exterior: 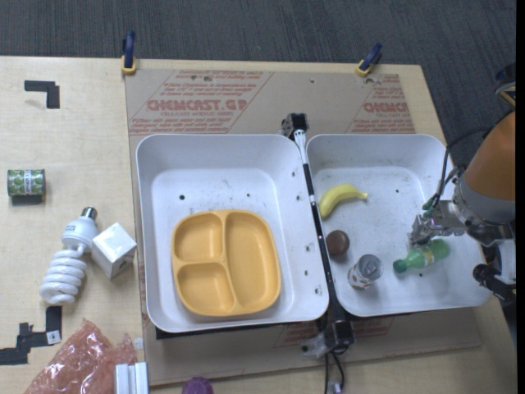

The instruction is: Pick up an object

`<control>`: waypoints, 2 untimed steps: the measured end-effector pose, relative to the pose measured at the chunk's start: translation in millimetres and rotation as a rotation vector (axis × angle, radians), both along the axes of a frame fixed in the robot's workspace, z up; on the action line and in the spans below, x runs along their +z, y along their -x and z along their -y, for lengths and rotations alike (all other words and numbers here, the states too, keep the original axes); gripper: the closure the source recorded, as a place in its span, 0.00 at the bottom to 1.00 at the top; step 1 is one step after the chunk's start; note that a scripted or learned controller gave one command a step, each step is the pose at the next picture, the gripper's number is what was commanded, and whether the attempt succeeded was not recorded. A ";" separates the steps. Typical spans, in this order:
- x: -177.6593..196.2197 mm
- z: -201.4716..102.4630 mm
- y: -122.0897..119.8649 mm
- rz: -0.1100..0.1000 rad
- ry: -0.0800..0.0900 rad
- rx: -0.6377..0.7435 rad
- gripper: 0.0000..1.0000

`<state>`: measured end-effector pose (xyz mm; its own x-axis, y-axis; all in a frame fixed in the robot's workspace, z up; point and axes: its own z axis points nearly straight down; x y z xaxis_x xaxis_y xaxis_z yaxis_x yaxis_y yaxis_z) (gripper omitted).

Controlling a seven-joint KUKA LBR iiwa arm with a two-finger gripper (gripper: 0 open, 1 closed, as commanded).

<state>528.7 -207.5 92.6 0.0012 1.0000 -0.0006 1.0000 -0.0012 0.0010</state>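
Observation:
The right bin [385, 158] holds a yellow banana [340, 197], a small brown ball [337, 241], a tipped metal can [365, 270] and a green bottle [422, 256] lying on its side. My gripper [428, 226] is low at the bin's right side, just above the bottle's upper end and touching or nearly touching it. The bottle still rests on the bin floor.
The left bin [164, 171] carries a yellow divided plate [225, 263]. Outside on the bench at left lie a spiral light bulb [67, 265], a white cube [114, 249], a green can [26, 183] and a red mesh bag [78, 359].

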 end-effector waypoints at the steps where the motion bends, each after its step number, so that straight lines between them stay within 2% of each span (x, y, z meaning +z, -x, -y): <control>1: 0.1 -65.6 -74.5 -0.001 0.000 0.002 0.00; 2: -0.2 -99.3 -11.2 -0.001 0.000 -0.001 0.00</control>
